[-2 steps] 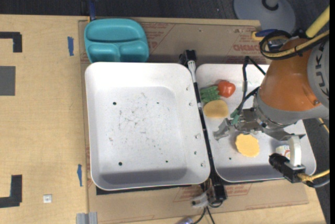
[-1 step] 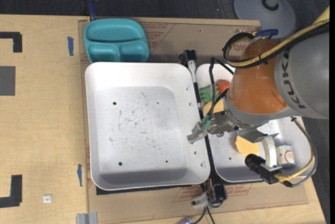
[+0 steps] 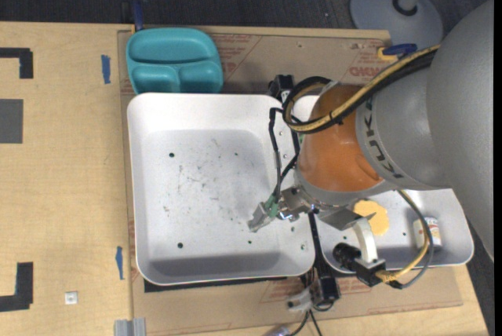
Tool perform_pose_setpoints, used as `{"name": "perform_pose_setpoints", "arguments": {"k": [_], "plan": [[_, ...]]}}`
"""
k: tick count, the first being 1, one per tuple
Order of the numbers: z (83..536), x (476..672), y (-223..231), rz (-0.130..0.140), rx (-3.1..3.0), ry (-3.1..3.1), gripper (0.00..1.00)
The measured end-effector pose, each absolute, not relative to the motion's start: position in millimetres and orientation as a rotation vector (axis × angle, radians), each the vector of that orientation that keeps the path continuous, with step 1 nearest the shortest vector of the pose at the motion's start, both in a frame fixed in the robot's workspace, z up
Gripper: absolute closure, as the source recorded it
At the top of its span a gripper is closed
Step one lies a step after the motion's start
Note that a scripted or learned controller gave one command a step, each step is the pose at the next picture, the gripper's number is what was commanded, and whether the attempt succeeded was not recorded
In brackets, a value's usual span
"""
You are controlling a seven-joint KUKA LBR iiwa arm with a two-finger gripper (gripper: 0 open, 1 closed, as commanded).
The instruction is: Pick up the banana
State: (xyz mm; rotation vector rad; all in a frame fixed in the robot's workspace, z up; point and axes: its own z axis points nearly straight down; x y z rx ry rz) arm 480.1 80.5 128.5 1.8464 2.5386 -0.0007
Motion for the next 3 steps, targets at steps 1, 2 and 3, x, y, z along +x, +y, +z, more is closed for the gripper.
{"name": "perform_pose_setpoints", "arguments": {"k": [1, 2, 3], "plan": [[124.7, 480.6, 85.4, -0.016, 1.764, 2.593, 0.0], [123.1, 481.9, 90.4, -0.019, 1.783, 2.573, 0.0], [122.2, 482.7, 93.5, -0.021, 1.795, 2.56, 0.0]]}}
